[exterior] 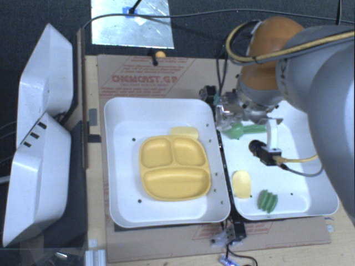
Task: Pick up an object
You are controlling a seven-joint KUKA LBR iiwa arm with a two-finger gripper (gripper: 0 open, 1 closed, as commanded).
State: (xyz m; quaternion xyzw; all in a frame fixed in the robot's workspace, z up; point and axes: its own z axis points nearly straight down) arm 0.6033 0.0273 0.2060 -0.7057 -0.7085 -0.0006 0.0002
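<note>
Gripper (pixel 232 115) sits low over the far left corner of the right bin (pixel 302 195), hard by the wall where it meets the left bin (pixel 125 165). Grey arm (pixel 324 87) with orange band (pixel 272 43) reaches in from the right and covers the far right part of that bin. Released or clenched: cannot tell, the wrist body hides the tip from this angle.

Green long piece (pixel 248 129) lies flat in the right bin, just at the gripper's near side. Its rounded end points toward the shared wall and its thin end points right. The rounded end is right at the gripper's lower edge; touching or apart, cannot tell. Not seen clamped.

Also in the right bin:
- pale yellow piece (pixel 241 183), close to the shared wall on the near side
- green ridged piece (pixel 267 201), just beside it to the right, near the front wall

Both are well apart from the gripper.

Left bin: yellow divided tray (pixel 175 168) sits flat in the middle, with two small compartments on the far side and one wide one on the near side. Pale yellow block (pixel 184 132) lies at the tray's far edge, tight against it.

In the way: the shared bin walls crowd the gripper's left side, and the bulky arm overhangs the right bin.

Around: cardboard sheet (pixel 150 73) with red print lies under both bins. Shiny metal plate (pixel 144 21) lies beyond it, with a bit of blue tape (pixel 126 10) on it. Small orange knob (pixel 160 54) sits at the cardboard's far edge. White moulded housings (pixel 41 148) are off to the left, on dark floor
</note>
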